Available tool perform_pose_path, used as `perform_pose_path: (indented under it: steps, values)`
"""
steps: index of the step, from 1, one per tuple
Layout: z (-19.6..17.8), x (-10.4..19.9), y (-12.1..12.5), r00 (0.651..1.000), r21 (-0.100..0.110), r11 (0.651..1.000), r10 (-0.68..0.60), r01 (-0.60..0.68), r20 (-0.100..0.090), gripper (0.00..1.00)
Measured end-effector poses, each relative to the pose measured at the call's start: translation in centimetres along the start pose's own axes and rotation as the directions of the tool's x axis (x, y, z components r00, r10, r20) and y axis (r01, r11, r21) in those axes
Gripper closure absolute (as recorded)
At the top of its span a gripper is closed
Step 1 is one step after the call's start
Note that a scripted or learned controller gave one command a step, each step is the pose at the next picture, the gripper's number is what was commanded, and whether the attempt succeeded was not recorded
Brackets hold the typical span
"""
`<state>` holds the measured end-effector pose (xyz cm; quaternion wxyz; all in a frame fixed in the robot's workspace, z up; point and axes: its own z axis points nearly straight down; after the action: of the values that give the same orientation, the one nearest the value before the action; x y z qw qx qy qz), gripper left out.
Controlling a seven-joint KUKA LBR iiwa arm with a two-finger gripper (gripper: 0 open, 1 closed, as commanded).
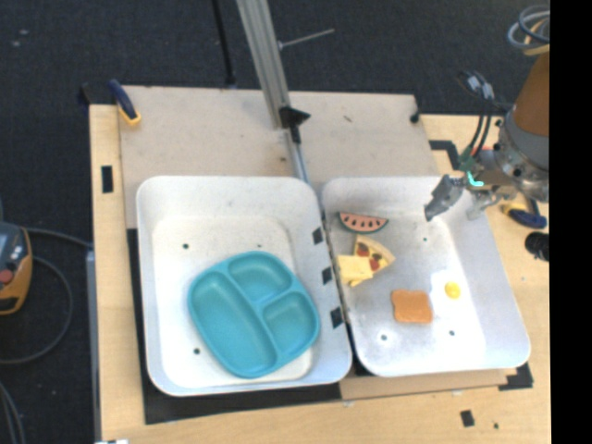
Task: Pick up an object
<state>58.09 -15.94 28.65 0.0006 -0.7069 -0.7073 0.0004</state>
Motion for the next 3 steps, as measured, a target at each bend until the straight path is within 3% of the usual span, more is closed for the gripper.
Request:
perform_pose_path:
  steps: [1,3]
  values:
    - [-0.1,0.0,0.1,1.000,-0.003,1.000,0.000,0.000,0.001,0.00]
    - [10.6,-0.3,0.4,1.000,0.001,1.000,0.002,-0.002,0.001,0.00]
